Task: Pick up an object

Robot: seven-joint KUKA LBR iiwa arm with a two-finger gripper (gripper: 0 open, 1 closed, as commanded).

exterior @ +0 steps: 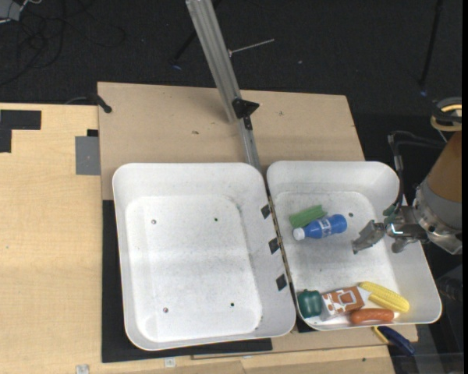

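Blue bottle point(321, 227) lies in the right bin point(374, 173); just beside it hovers the tool point(381, 238), fingers apart, holding nothing.

Blue bottle point(321, 227) flat, right bin point(334, 179)

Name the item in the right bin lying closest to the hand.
The blue bottle, just left of the hand; the other items sit farther off.

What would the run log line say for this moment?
arm: over right bin | gripper: open, holding nothing | nearest: blue bottle | left bin: no objects | pick: not yet done
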